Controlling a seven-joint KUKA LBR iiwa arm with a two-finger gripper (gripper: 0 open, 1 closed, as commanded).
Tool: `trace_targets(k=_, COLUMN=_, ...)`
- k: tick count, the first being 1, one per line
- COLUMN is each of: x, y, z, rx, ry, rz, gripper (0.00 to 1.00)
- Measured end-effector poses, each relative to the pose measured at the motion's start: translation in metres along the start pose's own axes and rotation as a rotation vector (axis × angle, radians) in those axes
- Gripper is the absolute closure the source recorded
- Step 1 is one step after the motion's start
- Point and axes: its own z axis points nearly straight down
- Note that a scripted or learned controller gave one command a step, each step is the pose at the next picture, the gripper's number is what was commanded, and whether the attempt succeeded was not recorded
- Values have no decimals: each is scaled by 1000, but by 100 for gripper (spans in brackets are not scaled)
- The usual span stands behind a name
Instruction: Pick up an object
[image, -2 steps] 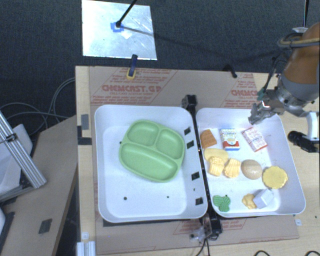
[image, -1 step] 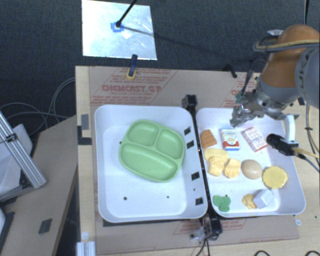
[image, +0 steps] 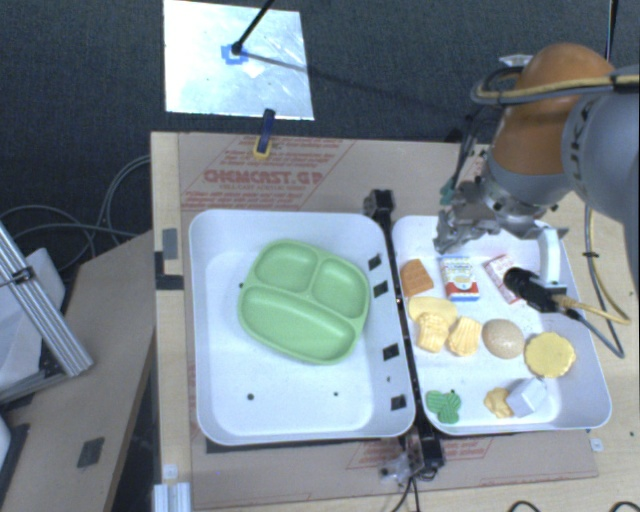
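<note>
**Where the gripper hangs, a small carton lies closest**

Since the small carton looks like light, stiff card, we judge it slightly slippery and best taken across its narrow sides. It lies flat in the right bin, between an orange block and a red packet, just on the near side of the gripper. How wide the gripper stands, we cannot tell.

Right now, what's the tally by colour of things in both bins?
Divided green plastic plate and small green leafy piece: 2
Yellow toy food pieces: 5
Orange block: 1
Beige egg: 1
Red-and-white printed packs: 2
White block: 1
Total: 12
</note>
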Motion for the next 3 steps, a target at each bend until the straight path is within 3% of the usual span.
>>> trace_targets(k=1, x=57, y=3, z=-8, rx=0, ry=0, rz=0, gripper=100)
trace_targets(k=2, x=115, y=-8, z=9, rx=2, ry=0, rz=0, gripper=100)
trace_targets(k=3, x=121, y=-14, z=-3, rx=0, ry=-1, rz=3, gripper=100)
